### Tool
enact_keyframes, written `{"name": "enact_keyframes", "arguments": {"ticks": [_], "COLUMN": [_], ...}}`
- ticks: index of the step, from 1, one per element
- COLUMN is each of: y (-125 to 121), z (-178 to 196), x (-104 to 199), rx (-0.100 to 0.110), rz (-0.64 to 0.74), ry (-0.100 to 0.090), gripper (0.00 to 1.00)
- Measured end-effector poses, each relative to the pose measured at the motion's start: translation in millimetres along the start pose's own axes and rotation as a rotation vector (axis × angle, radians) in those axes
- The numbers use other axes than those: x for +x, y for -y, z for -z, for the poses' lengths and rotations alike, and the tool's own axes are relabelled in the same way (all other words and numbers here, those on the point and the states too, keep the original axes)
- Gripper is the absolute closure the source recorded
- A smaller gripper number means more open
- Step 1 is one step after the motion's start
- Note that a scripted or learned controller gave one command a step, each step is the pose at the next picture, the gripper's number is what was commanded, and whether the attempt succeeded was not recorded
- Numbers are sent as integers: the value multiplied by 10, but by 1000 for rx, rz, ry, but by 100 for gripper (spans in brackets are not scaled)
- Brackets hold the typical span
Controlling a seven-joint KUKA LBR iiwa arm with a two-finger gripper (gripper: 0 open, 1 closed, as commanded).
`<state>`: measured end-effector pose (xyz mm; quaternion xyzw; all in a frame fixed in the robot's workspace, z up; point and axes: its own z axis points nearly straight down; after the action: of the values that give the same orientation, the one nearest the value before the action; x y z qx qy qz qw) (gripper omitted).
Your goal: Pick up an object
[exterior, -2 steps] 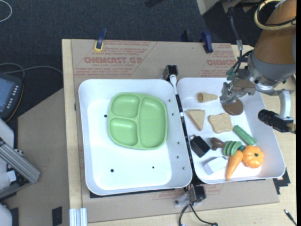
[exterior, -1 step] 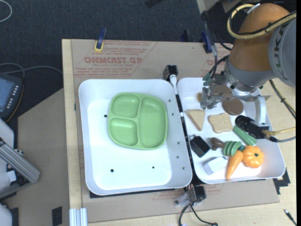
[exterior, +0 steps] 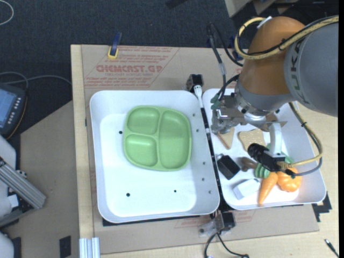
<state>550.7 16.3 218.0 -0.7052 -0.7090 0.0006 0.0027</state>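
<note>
At the near end of the right bin [exterior: 306, 192] lies a carrot [exterior: 267, 187]. Its long axis is slanted, with the tip toward the near rim and slightly left, and the green top toward the far side. An orange lump [exterior: 289, 182] touches it on the right. Just left of the carrot is a white block [exterior: 246, 188], and beyond that a black block [exterior: 228, 166], tilted, near the wall shared with the left bin [exterior: 156, 198]. Farther on, mid-bin, lies a flat tan slice [exterior: 249, 138].

The arm [exterior: 317, 63] reaches in from the right at the far side. Its orange band [exterior: 269, 47] sits over the far part of the right bin, and the wrist turns downward toward the bin's left side. The gripper [exterior: 221, 120] hangs over the far-left part of the right bin, close to the shared wall and just beyond the tan slice. Whether it is apart or together cannot be told, and nothing is seen in its grasp.

In the left bin a green plate [exterior: 158, 137] with three wells lies toward the far side.
</note>
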Motion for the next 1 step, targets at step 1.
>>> {"name": "enact_keyframes", "arguments": {"ticks": [1], "y": [146], "z": [29], "x": [334], "rx": [-1], "rz": [-1], "ry": [1], "gripper": [100]}}
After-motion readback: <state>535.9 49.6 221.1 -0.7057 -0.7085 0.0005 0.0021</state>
